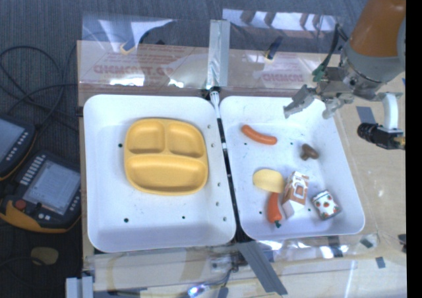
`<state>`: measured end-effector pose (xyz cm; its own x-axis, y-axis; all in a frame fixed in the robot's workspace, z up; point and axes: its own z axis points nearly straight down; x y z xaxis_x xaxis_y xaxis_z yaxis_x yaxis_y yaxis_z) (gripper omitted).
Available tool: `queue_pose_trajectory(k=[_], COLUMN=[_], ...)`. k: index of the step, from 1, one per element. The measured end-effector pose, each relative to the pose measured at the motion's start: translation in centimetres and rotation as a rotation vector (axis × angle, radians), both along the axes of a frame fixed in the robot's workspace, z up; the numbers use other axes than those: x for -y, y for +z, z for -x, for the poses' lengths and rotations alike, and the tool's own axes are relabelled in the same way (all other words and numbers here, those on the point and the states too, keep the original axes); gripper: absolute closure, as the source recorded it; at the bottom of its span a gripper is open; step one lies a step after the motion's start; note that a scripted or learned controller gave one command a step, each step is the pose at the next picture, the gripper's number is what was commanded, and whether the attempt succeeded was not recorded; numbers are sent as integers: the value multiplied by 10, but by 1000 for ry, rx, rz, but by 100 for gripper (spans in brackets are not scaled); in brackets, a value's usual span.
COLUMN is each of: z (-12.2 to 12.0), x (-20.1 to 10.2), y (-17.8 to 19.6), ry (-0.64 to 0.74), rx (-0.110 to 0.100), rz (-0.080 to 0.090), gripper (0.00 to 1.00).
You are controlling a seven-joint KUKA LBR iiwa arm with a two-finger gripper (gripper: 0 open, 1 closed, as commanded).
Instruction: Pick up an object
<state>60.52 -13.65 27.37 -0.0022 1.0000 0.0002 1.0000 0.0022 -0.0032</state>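
Observation:
My gripper (pixel 311 107) hangs over the far right part of the right bin (pixel 343 158), fingers spread open with nothing between them. Below it in that bin lie an orange sausage (pixel 258 136), a small brown lump (pixel 308 151), a yellow wedge (pixel 267 180), an orange carrot (pixel 273 208), a small white and orange carton (pixel 297 190) and a small can (pixel 325 204). The sausage is the nearest to the gripper, to its lower left.
A yellow divided plate (pixel 165 155) sits in the left bin (pixel 105 217). A clear plastic wall (pixel 217 59) stands behind both bins. A teach pendant (pixel 36 188) and cables lie on the floor at left.

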Motion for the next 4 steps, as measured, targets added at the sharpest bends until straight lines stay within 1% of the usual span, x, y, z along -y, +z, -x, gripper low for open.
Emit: queue_pose_trajectory(k=[1, 2, 3, 4], z=[-27, -23, -24, -24], x=[-15, -28, -28, -28], y=[-154, -185, -176, -176], ry=[1, -3, -3, -3], rx=[-2, 9, 11, 11], rz=[1, 5, 3, 3], gripper=[0, 0, 100, 0])
